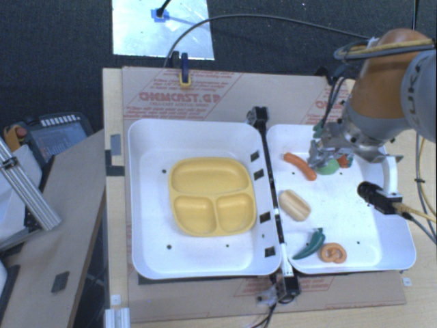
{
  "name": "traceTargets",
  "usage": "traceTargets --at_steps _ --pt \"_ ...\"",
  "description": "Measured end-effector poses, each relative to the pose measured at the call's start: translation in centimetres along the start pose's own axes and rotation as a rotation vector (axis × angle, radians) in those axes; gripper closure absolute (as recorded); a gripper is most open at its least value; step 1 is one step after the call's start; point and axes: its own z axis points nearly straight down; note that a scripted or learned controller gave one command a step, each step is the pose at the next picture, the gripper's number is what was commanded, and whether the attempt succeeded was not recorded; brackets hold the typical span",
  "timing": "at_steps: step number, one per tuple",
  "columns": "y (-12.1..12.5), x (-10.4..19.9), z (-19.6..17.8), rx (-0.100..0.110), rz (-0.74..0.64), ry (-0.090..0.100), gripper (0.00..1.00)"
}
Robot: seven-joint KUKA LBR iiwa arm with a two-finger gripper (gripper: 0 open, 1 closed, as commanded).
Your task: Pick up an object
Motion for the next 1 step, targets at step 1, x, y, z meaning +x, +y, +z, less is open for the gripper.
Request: traceTargets --at_steps 1 --pt "-0.85 6.38 -0.31 -0.001 -0.002 0.001 1.0"
